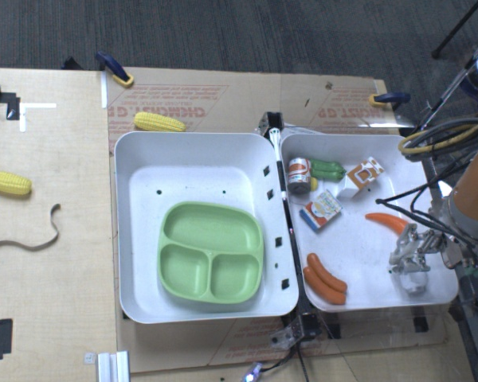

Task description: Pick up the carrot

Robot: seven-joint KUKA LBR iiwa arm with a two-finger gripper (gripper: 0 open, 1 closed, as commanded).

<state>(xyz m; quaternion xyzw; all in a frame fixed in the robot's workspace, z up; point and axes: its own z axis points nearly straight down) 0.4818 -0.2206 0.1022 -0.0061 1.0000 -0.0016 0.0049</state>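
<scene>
The carrot (387, 222) is a small orange wedge lying on the floor of the right bin (358, 281), towards its right side. My gripper (412, 263) hangs over the same bin's right front part, just below and to the right of the carrot. A short gap separates the metal fingers (404, 251) from the carrot, and nothing is between them.
The right bin also holds two sausages (325, 280) at the front left, a small can (299, 175), a green vegetable (327, 169), a small carton (363, 174) and a card packet (323, 210). The left bin (143, 213) holds a green divided plate (212, 253). Cables (438, 134) hang at the right.
</scene>
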